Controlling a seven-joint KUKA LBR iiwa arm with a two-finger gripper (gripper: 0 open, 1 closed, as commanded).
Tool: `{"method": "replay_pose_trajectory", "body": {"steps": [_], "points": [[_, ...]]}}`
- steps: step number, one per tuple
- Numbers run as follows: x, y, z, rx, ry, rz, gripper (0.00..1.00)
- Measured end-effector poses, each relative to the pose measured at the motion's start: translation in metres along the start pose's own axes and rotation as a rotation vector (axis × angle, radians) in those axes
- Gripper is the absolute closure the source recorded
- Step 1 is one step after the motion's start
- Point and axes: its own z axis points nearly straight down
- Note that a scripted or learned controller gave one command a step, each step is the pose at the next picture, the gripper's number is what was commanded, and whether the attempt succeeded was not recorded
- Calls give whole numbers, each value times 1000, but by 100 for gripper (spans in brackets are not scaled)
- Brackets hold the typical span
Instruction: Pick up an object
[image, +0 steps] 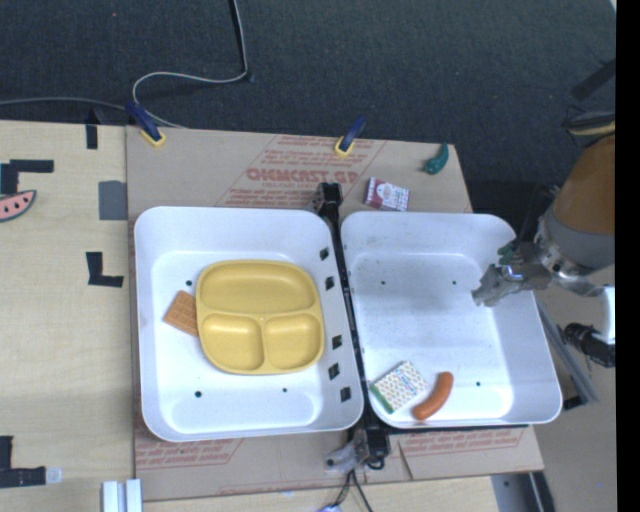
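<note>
The gripper (497, 284) hovered over the right bin's (520, 395) far right edge, and whether it was spread couldn't be told. The sausage (433, 396) lay near the front wall, just beside the patterned packet (399, 386).

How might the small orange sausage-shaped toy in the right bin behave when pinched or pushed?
The small orange sausage-shaped toy looks rounded and slightly curved, so a push may roll or pivot it. Its smooth surface suggests it could slip. It seems small and probably light.
</note>
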Motion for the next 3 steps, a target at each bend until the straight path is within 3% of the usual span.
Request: {"method": "replay_pose_trajectory", "body": {"steps": [3], "points": [[2, 2, -28, 0, 1, -3, 100]]}}
